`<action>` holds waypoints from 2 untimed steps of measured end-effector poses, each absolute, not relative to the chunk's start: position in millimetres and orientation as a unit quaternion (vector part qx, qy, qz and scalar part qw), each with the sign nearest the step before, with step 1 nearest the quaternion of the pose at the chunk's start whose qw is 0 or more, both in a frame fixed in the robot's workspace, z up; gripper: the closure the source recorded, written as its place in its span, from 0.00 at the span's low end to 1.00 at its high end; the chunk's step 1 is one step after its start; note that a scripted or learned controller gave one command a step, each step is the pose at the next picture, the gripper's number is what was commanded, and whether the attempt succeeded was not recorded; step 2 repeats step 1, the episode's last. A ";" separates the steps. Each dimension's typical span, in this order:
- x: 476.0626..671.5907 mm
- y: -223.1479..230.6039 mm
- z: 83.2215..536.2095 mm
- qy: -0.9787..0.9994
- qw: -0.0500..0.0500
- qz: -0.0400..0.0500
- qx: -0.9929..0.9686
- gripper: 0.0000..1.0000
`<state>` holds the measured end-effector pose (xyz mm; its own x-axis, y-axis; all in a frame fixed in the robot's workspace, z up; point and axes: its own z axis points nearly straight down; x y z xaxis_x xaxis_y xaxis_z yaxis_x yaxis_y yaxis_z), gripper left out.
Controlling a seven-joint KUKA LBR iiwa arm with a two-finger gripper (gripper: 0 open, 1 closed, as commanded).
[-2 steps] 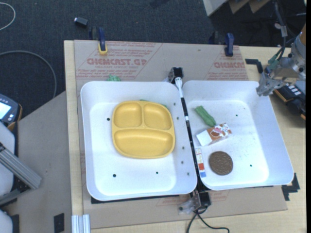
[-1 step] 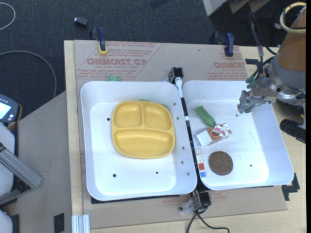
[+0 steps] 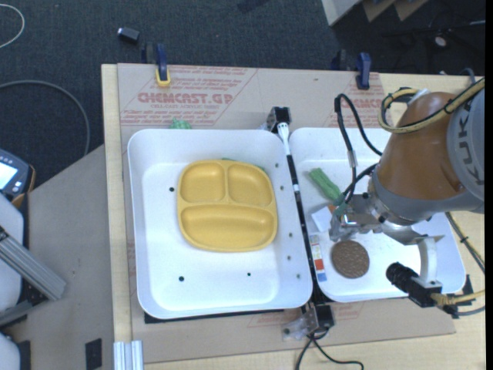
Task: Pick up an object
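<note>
The arm is seen reaching in from the right, bent low over the right bin. The gripper is positioned just above a brown round disc; its state cannot be told. A green object is noted beside it, a yellow divided tray in the left bin.

two white bins, one yellow divided plate (left bin), one green piece, one brown disc.
</note>
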<state>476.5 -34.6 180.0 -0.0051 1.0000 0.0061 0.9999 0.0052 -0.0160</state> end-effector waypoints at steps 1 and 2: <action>484.5 33.4 309.8 -0.711 -0.004 -0.007 -0.703 1.00; 484.5 33.4 309.8 -0.711 -0.004 -0.007 -0.703 1.00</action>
